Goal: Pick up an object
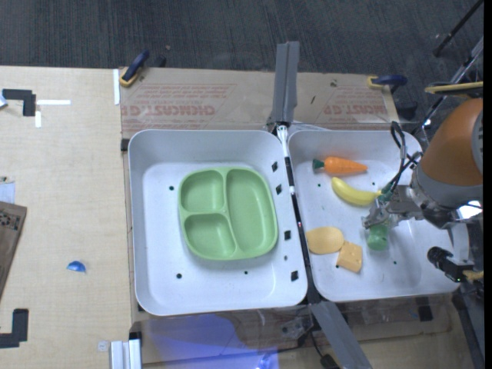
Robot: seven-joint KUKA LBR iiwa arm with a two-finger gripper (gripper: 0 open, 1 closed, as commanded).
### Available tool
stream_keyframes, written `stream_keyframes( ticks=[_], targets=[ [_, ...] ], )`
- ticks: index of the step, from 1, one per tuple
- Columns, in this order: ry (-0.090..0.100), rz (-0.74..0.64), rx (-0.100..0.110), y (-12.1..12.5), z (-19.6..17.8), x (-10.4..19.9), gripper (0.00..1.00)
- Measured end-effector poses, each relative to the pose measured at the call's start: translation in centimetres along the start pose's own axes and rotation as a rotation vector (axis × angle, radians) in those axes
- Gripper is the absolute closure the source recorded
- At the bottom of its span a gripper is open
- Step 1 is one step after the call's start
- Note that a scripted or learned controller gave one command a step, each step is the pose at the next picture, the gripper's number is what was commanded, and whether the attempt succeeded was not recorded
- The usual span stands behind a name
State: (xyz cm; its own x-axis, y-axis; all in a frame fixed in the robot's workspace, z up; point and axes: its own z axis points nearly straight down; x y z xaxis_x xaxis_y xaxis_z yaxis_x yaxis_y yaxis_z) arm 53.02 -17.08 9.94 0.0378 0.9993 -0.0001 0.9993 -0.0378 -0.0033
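I'm looking down on both bins. The left bin (pixel 146 229) holds a green divided plate (pixel 227 212), lying flat near the middle. The right bin (pixel 400 281) has the food toys: a carrot (pixel 344 164) near the back, a banana (pixel 354 193) just in front of it, a round yellow piece (pixel 324 241) near the left wall and a cheese wedge (pixel 350 257) just beside that piece.

The arm (pixel 455 154) comes in from the right, orange band up, and the gripper (pixel 377 223) is down low in the right bin. Right under its tip I see a small green object (pixel 377 241), touching or nearly touching the metal. The end of the banana sits just beside the gripper too. I cannot tell whether the fingers are apart or together from up here; the wrist and cabling blur that part. I also cannot tell whether the green object is between them or simply lying on the bin floor beneath.
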Motion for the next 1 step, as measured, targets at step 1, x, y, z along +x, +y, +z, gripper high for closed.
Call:
stream_keyframes(
  ticks=[1],
  targets=[
    [-0.001,0.004,-0.001,2.40,-7.63,2.69,1.00]
  ],
)
